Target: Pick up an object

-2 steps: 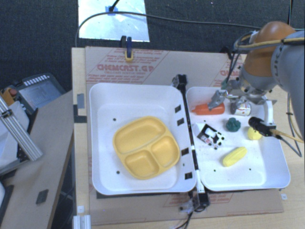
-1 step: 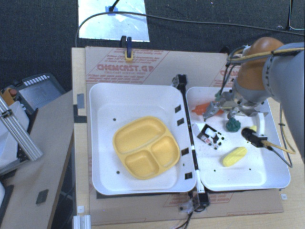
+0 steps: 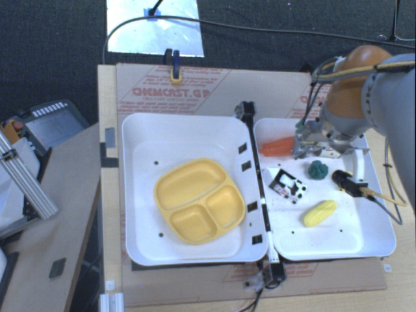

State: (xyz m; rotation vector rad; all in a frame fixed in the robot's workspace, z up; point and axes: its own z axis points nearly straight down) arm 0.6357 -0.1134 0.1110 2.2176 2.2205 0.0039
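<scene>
1. Now, lower right of frame: a yellow corn-shaped toy (image 3: 320, 213), bumpy and oblong, lies in the right bin (image 3: 328, 251), well below the gripper.
2. Left bin (image 3: 140, 174): a smooth yellow plastic tray (image 3: 198, 200) with three compartments lies flat.
3. Mid right bin: a small black-and-white patterned piece (image 3: 288, 186), and a knobbly dark green lump (image 3: 318, 169) just below the gripper.
4. Upper left of the right bin: an orange carrot (image 3: 278, 147), tapered and matte, lies on its side. Its right end lies right beside the gripper (image 3: 307, 149); contact unclear.
5. Gripper state: spread or closed is not readable, and no grasp is visible.
6. Grey arm (image 3: 383, 103) enters from the upper right.
</scene>
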